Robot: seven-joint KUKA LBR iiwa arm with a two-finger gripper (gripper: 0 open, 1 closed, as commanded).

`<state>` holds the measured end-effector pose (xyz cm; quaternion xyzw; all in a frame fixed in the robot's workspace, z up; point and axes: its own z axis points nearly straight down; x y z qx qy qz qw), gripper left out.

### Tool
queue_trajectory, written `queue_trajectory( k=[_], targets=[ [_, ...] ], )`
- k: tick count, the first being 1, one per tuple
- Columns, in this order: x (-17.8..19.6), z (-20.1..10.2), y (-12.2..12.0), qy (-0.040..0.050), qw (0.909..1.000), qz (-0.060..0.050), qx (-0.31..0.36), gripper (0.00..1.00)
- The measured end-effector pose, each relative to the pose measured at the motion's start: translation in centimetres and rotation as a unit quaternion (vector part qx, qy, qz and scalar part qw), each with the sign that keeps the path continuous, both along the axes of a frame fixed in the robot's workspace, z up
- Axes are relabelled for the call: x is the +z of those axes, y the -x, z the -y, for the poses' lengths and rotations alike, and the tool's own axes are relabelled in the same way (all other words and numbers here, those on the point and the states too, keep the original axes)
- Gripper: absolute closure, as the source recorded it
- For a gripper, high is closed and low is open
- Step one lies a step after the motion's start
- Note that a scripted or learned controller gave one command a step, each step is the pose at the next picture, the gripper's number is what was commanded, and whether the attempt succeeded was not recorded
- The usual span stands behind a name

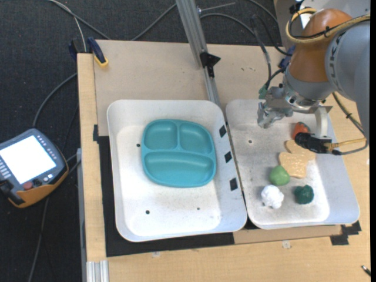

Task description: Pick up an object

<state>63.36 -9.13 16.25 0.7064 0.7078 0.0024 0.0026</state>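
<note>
Nothing lifted yet. Gripper (269,117) hangs over the upper part of the right bin (244,117); cannot tell its state, nothing visibly held. Right bin holds a tan cracker-like piece (295,163), green ball (279,175), white lump (272,196), dark green piece (304,194), small red item (301,127). Left bin (126,175) holds a teal divided plate (177,153). Grasp and lift remain.

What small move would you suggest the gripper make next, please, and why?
Probably shift toward the near side of the right white bin and descend: the gripper hovers over bare floor, while the round green ball and tan cracker-like piece lie nearer the front.
</note>
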Motion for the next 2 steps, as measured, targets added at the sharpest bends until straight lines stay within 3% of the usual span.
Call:
queue_trajectory(
  k=[1, 2],
  targets=[
    [6.4, -0.5, 0.0, 0.0001, 1.0000, 0.000, 0.000, 1.00],
    [8.2, -0.5, -0.1, -0.0003, 1.0000, -0.002, 0.000, 1.00]
  ],
)
